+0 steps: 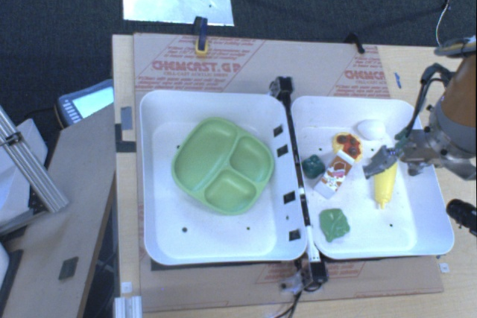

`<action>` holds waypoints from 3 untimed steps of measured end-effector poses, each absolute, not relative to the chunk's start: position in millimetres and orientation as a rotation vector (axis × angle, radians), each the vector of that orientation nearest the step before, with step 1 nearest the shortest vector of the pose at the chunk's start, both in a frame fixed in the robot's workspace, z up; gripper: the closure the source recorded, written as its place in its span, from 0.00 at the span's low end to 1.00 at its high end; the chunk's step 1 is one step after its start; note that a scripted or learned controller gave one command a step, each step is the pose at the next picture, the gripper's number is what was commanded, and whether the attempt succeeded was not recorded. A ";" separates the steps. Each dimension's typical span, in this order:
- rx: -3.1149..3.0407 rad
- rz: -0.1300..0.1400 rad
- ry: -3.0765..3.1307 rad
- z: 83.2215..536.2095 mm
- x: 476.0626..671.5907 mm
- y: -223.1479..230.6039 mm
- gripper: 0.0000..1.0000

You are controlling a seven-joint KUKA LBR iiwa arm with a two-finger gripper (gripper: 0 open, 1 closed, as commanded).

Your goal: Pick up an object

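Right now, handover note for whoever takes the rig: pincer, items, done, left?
Pincer: low over the right bin, at the top end of the yellow squeeze bottle; no grasp visible.
Right bin also holds a white egg-shaped item, an orange-red piece, a small carton, a dark green piece and a light green piece.
Left bin: green divided plate.
Done: nothing lifted.
Left: grasp and lift one object.

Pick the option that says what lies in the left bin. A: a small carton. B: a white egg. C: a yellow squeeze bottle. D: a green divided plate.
D: the green divided plate lies alone in the left bin, while the yellow bottle-shaped toy, the small carton and the white egg-shaped object are all in the right bin.
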State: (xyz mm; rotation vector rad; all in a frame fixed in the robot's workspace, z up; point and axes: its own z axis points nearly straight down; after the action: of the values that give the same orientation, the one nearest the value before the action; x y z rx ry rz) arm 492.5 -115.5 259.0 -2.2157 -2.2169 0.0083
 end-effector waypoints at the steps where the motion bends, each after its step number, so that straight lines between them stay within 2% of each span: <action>1: -2.219 -0.002 -2.227 264.2 494.4 -115.1 0.00; 3: -2.219 0.002 -2.220 138.5 493.8 -115.7 0.00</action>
State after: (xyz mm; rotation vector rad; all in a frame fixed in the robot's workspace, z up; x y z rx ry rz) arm 493.8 -115.7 138.5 -2.2192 -2.2203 0.0019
